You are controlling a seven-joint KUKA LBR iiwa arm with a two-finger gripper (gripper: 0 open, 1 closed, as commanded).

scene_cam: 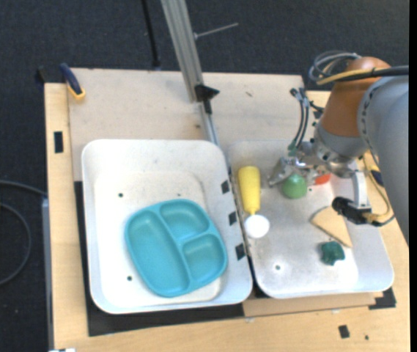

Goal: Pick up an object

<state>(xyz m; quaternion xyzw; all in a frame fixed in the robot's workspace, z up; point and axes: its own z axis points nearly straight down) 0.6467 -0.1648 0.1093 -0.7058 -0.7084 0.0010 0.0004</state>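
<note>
A blue divided plate is seen in the left bin, while in the right bin a yellow bottle is lain beside a green ball which is flanked by the lowered gripper, its grasp unconfirmed.

A small green ball sits in the right bin, near its far edge, directly under the end effector, well apart from the yellow bottle.
</note>
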